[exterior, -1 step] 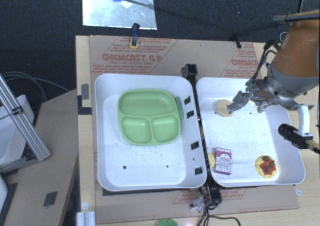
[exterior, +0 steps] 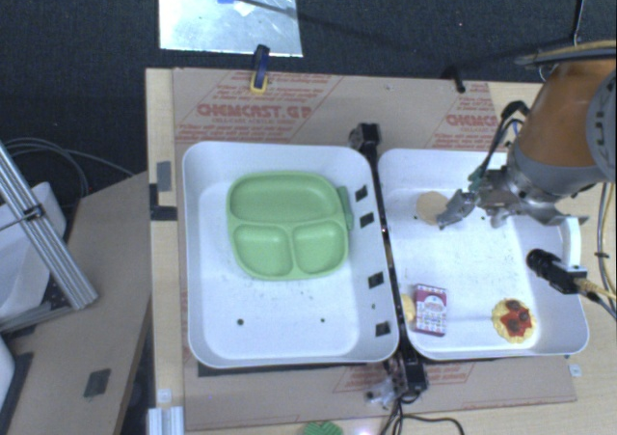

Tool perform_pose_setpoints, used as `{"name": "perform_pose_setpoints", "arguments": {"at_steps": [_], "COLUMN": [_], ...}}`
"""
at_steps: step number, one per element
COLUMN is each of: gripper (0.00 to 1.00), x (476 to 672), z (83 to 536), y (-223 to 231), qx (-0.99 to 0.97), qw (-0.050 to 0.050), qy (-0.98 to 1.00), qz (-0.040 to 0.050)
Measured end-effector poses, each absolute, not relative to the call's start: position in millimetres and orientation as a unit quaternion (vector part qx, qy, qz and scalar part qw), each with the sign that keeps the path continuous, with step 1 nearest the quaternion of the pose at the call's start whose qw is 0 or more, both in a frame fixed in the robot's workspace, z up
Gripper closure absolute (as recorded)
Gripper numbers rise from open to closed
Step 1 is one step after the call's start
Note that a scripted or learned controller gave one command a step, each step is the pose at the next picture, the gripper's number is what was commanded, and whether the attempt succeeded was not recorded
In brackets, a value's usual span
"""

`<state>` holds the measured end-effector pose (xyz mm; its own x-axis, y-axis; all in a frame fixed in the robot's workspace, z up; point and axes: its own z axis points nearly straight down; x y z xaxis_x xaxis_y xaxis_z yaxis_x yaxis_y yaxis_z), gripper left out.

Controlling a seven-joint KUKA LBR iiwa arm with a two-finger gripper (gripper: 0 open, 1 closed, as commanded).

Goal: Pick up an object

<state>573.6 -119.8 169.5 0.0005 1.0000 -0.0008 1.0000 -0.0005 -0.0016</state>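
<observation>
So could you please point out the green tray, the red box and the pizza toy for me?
Green tray [exterior: 280, 203]: camera view, on its large upper compartment.
Red box [exterior: 431, 311]: camera view, middle of its top face.
Pizza toy [exterior: 513, 319]: camera view, on its red topping.

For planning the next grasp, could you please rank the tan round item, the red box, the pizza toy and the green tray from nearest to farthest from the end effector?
From the end effector:
1. Tan round item, right beside it, in the right bin.
2. Red box, along that bin's front edge.
3. Pizza toy, in the front right corner.
4. Green tray, over in the left bin.
</observation>
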Motion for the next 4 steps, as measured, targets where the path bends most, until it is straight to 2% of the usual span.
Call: {"name": "perform_pose_setpoints", "arguments": {"at_steps": [1,2,3,4], "gripper": [0.0,0.0,0.0,0.0], "x": [528.3,579.8,626.4,625.6], "z": [239,266,142,152], "y": [-154,-141,-149,-144], "qx": [-0.708,-0.705,-0.705,-0.705], "qw": [-0.003,-0.004,0.001,-0.001], "qy": [-0.706,-0.709,-0.709,-0.709], "qz": [-0.001,-0.0024,0.0011,-0.0005]}}
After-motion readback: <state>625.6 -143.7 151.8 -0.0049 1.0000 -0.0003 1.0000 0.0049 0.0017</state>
